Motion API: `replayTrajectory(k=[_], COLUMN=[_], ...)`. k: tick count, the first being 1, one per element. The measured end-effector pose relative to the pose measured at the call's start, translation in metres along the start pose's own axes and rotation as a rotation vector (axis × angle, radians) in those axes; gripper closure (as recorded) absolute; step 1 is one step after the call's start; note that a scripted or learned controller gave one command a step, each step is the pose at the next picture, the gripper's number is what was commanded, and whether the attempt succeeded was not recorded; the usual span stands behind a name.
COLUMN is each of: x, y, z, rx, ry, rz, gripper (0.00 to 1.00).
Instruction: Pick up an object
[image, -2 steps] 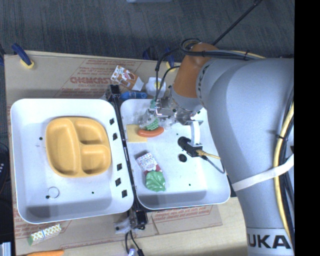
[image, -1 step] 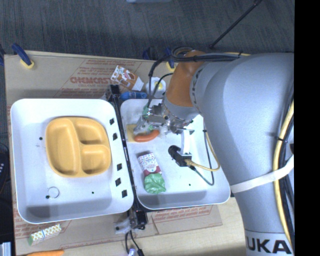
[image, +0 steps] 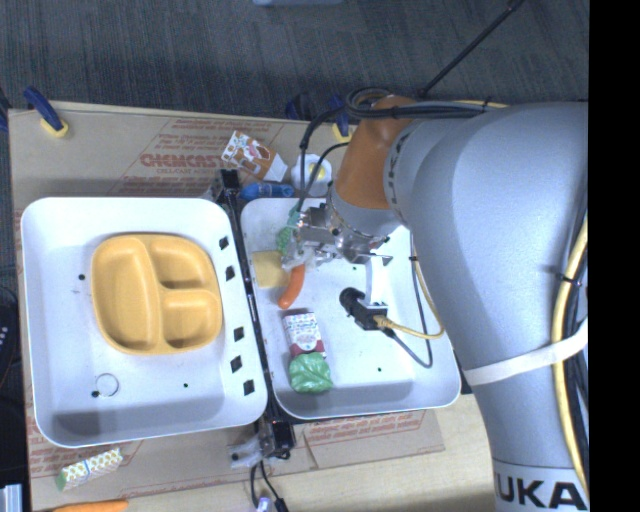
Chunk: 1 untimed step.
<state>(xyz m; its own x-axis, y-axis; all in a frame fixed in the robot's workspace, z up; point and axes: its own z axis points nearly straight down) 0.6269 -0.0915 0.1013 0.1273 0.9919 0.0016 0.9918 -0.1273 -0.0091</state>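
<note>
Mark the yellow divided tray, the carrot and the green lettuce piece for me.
yellow divided tray (image: 155, 292), camera view, central divider ridge.
carrot (image: 291, 287), camera view, middle of its orange body.
green lettuce piece (image: 309, 373), camera view, centre of leaf.

The tool (image: 312, 243) covers part of the right bin (image: 420, 385), its fingertips too cluttered to make out.

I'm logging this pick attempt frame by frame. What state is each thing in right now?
Gripper: low in the right bin, over its upper left items; finger state unclear.
Carrot: lying tilted just below the gripper.
Yellow tray: flat in the left bin, nothing in its compartments.
Green leafy toy: resting on the right bin's floor.
Red packet: lying flat above it.
</note>
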Motion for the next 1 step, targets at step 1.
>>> replayTrajectory(k=[1], x=[-0.0207], y=[-0.0892], z=[-0.1758], rx=[-0.009], ry=[-0.003], rz=[-0.092], gripper=[1.00])
